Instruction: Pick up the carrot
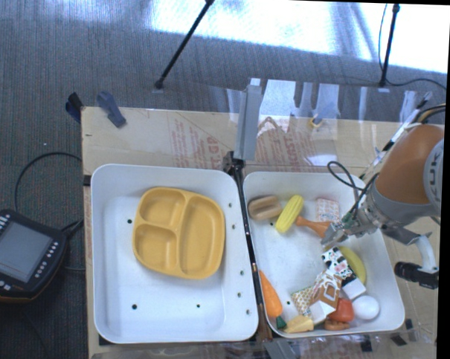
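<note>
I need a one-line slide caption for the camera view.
Gripper hovers over the right bin of toy food, carrot lying at its left wall; yellow divided plate in the left bin.

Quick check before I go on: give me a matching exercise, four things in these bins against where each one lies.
Things:
1. carrot
2. yellow divided plate
3. corn cob
4. white egg

Places:
A. middle of the left bin
B. against the right bin's left wall, near its front
C. front right corner of the right bin
D. back part of the right bin, beside the hot dog bun

Pairs: 1-B, 2-A, 3-D, 4-C
</note>
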